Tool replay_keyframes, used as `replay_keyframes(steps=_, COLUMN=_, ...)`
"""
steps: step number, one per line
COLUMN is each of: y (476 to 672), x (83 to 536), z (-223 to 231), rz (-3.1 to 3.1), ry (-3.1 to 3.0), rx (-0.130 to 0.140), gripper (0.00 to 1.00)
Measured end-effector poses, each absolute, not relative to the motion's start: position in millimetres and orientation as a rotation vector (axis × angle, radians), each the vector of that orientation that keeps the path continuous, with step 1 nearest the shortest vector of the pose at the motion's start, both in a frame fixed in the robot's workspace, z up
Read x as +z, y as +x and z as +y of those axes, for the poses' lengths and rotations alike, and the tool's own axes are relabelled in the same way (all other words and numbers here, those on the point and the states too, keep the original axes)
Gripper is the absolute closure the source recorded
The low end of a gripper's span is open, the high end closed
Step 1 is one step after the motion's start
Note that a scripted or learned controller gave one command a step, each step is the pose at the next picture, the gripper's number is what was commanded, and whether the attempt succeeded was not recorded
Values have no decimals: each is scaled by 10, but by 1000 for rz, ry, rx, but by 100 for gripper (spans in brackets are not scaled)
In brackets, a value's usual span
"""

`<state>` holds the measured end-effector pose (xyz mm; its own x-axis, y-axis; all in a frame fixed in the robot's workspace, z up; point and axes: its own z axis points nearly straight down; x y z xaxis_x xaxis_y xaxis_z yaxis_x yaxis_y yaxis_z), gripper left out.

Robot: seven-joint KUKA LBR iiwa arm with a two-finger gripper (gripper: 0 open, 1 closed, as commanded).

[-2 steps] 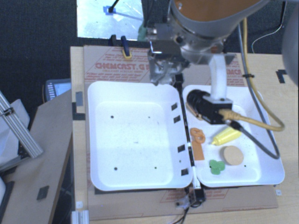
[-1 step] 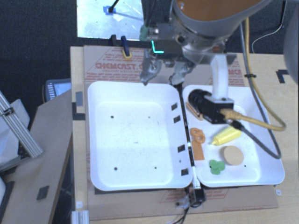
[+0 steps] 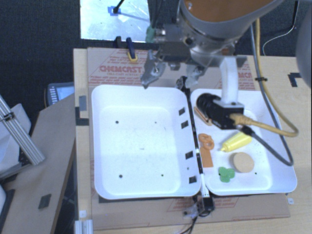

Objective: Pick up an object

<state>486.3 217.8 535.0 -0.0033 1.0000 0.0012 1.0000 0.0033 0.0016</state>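
The right bin holds several small items. A yellow piece lies near its middle. A tan round disc sits just in front of it, with a green piece to the disc's left. An orange pretzel-shaped piece on an orange strip lies along the divider. My gripper hangs high, close to the camera, over the far rim where the two bins meet. Its metal fingers stand apart with nothing between them. The arm hides the far part of the right bin.
The left bin is white with small dark clips along the shared divider. Both bins rest on cardboard with red lettering. A blue and yellow clamp sits at the cardboard's back edge. An aluminium rail lies off to the left.
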Motion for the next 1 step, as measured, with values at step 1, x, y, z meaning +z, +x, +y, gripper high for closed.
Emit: replay_keyframes(steps=1, y=4863, x=5350, z=2178, rz=2225, ry=2218, rx=3, gripper=0)
